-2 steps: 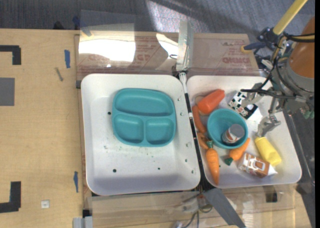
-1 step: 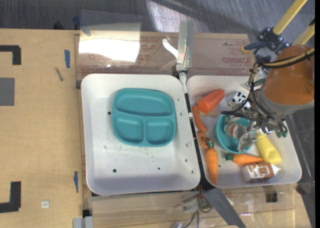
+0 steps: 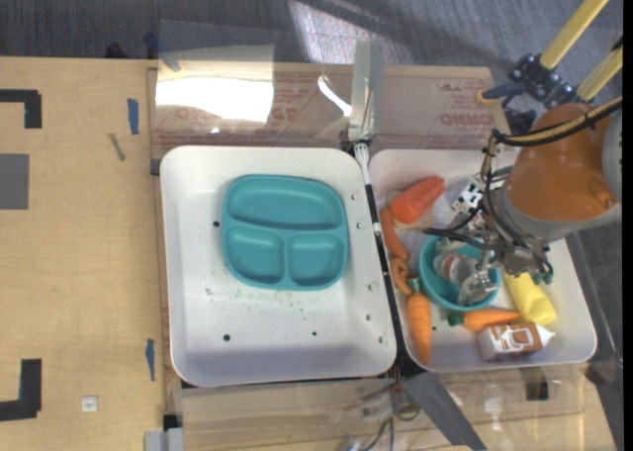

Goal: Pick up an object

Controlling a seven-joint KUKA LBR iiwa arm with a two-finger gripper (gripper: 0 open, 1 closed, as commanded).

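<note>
Reaching down into the right bin (image 3: 584, 335), the arm (image 3: 559, 177) has its gripper (image 3: 482, 276) sitting right over a teal bowl (image 3: 435, 276), low in the clutter. Honestly can't tell how wide the gripper is, or whether it has hold of anything; the wrist and cables cover most of it and the metal bits blur into whatever is in the bowl.

So where's the task at? I'd say mid-attempt. Nothing looks lifted. Everything in that bin looks like it's lying on the floor of it: a red pepper (image 3: 417, 198) up top, a carrot (image 3: 419, 325) down along the left wall, another orange carrot (image 3: 490, 319) just below the bowl, a yellow thing (image 3: 529, 299) under the wrist, a small brown carton (image 3: 510, 339) near the front edge, and a black and white dotted piece (image 3: 468, 198) beside the arm.

Left bin (image 3: 188, 340) has a teal divided plate (image 3: 286, 231) in the middle, well apart from the action.

Since the task doesn't name a target, any of those would count. My guess is it's going for the bowl or something inside it, given where the gripper sits. What's left is basically the whole payoff: get a firm hold, then raise it clear of the bin. With the stuff packed this tight, a slip or grabbing a neighbour seems pretty possible.
</note>
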